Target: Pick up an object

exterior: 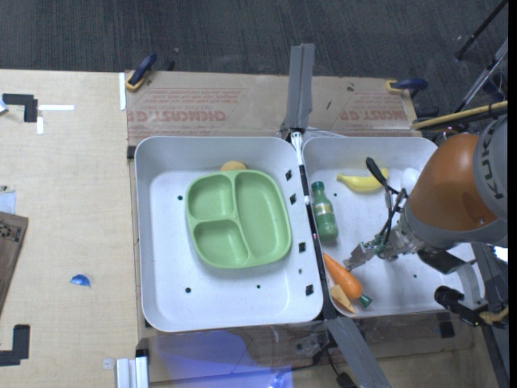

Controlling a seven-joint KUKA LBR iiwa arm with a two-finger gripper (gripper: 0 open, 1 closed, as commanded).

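While low in rt bin [420, 293], claw [359, 257] near carrot [342, 275], opening unclear

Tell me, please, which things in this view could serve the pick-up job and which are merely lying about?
Belonging to the job, all in the right bin:
green bottle
banana
carrot
gripper, poised beside the carrot

Lying about:
green divided plate in the left bin
yellow item peeking out behind the plate
blue clamps on the cardboard
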